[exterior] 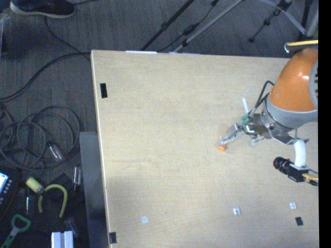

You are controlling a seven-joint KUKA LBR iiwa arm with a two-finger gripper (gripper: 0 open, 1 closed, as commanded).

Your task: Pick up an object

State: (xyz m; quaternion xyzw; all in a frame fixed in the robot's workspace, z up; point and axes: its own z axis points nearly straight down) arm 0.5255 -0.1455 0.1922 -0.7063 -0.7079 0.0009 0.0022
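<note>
A small orange object point(222, 148) lies on the pale wooden bench top point(165, 138), right of the middle. My gripper point(228, 137) reaches in from the right and points down and left. Its tip hangs just above and to the right of the orange object, very close to it. I cannot make out any contact between the two. The grey arm with its orange band point(296, 89) fills the right side behind the gripper.
Small black marks point(103, 90) point(298, 221) and white tags point(236, 211) point(144, 219) dot the bench top. Its left edge point(98, 138) drops to a floor strewn with cables point(36, 138) and tools. Tripod legs point(269, 9) stand beyond the far edge.
</note>
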